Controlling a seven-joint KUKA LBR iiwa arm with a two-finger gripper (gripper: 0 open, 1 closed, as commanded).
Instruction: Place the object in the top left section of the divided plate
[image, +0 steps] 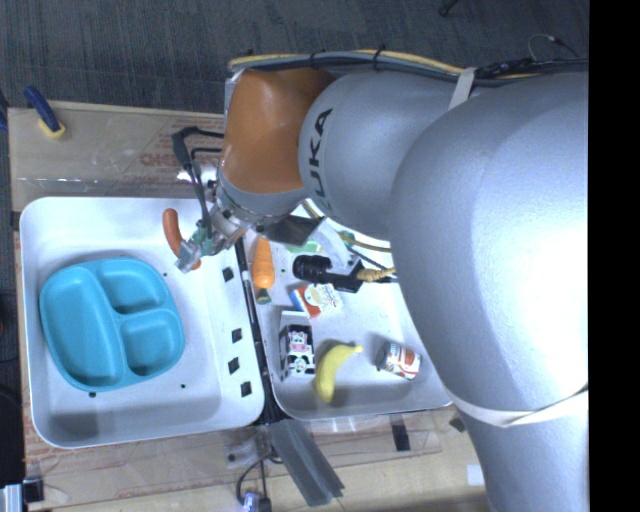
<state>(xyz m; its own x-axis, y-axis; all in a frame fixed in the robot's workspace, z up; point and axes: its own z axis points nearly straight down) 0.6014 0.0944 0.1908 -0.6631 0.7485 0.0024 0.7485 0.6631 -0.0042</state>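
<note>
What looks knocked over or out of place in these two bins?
The can in the right bin lies on its side near the banana. A red sausage lies on the left bin floor, beside the blue divided plate, not on it.

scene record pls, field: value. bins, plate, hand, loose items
left bin: holds blue divided plate and red sausage
plate: three sections, nothing in them yet
sausage: on bin floor above the plate in the view, off the plate
hand: over left bin, right beside the sausage; grip not readable
right bin: carrot, banana, can, cow-print carton, small red-white packet
</note>
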